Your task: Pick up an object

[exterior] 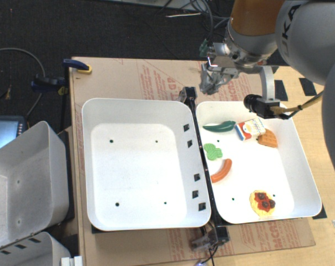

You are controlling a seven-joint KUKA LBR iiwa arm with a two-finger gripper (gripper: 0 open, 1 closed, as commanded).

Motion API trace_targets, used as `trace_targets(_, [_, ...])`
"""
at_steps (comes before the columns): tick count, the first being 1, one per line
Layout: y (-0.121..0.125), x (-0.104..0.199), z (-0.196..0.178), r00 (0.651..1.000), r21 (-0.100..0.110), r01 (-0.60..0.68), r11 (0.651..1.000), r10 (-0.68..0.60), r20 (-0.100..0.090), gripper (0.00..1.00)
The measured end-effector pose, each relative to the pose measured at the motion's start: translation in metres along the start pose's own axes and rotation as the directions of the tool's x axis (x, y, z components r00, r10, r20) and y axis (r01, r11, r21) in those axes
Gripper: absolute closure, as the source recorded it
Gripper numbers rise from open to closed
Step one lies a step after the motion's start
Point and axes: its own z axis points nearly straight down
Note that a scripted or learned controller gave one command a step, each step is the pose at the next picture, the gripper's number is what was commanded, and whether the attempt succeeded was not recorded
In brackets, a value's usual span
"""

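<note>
My pincer (212, 82) hangs above the bare desk (140, 76), just beyond the far rim of the right bin (306, 176) near its far left corner. It pinches nothing; whether its tips are spread or pressed together I cannot tell, and I make no claim on them.

Every candidate object lies in the right bin; the left bin (95, 148) carries none. Nearest to my pincer is the green pepper (219, 127), lying near the bin's far left corner, on the near side of my pincer and slightly to the right in this view. Its long axis runs roughly across the view, left to right, with a slight tilt. Just beside it to the right sits the small red-and-white box (250, 129), and touching or nearly touching that, the orange wedge (268, 139). Farther toward the near rim lie the green leafy piece (213, 151), the sausage (222, 170), lying on a diagonal, and the small pizza (262, 202), well apart from the rest.

Judgement: no pick has begun. The pepper is the shortest reach: I would cross the rim toward the near side and come down with my tips set across its short width. The box crowding its right end could catch a tip.
</note>
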Motion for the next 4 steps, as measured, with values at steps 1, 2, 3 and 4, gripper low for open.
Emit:
trace_targets(1, [0.0,0.045,0.106,1.0,0.026,-0.005,1.0,0.005,0.001,1.0])
trace_targets(2, [0.013,0.073,0.245,1.0,0.021,-0.006,1.0,0.005,0.002,1.0])
trace_targets(3, [0.024,0.122,0.138,1.0,0.007,-0.003,1.0,0.003,-0.002,1.0])
trace_targets(4, [0.025,0.18,0.039,1.0,0.008,-0.002,1.0,0.003,-0.002,1.0])
